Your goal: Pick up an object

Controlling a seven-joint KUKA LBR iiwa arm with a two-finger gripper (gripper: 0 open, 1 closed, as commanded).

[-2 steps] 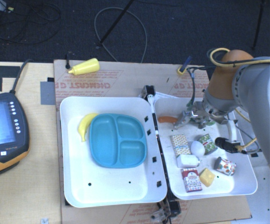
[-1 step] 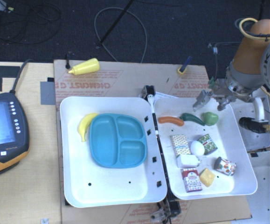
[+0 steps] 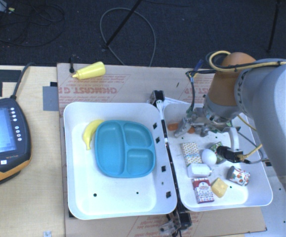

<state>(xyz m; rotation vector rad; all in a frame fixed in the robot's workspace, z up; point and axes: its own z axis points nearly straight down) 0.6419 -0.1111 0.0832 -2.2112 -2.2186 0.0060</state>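
- Currently the gripper [image 3: 198,128] sits low over the far end of the right bin [image 3: 261,199], above the clutter. We see nothing held in it.
- Claw state: we cannot tell whether it is wide or narrow, because the wrist and cabling mask it from this angle.
- The task names no particular object. The nearest candidates, in our judgement, are the patterned packet [image 3: 189,151] just on the near side of the gripper and a small orange piece [image 3: 172,127] close to the bin's left wall.
- Also in the right bin, toward its near end, are a white egg [image 3: 209,157], a white lump [image 3: 199,170], a red box [image 3: 202,190], a yellow block [image 3: 219,187] and a small printed can [image 3: 237,176]. The egg lies just beside the packet, and the lump is close to both.
- The left bin [image 3: 78,201] holds a blue divided plate [image 3: 124,148] with a banana [image 3: 89,133] at its left edge, well apart from the gripper.
- Risk 1: the packet lies flat. We expect a straight descent could close over it without purchase and come up with nothing.
- Risk 2: crowding. Closing near the egg could set it rolling, or catch two things at once.
- Risk 3: the orange piece is near the wall, so the claw may strike the rim before it reaches the piece.
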